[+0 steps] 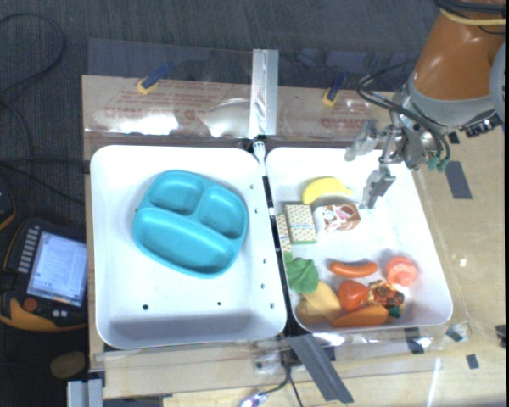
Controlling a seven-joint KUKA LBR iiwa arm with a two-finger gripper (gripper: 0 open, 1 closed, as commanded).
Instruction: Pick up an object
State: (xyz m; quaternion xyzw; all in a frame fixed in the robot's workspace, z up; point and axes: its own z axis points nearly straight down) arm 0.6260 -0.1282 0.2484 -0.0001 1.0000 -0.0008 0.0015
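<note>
Toy food: heaped in the right bin [424, 227]: yellow piece [327, 188], small carton [338, 217], sausage [354, 269], tomato [401, 270]; front items overlap, hard to separate.
Gripper [377, 185]: above the bin's rear, fingers spread, nothing between them.
Arm: top cut off by frame.
Left bin [110, 253]: blue divided tray [191, 220].

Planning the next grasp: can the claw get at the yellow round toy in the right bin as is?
Probably yes. The claw hangs just right of the yellow round toy, nothing lies on top; a small printed packet crowds its near side.
</note>
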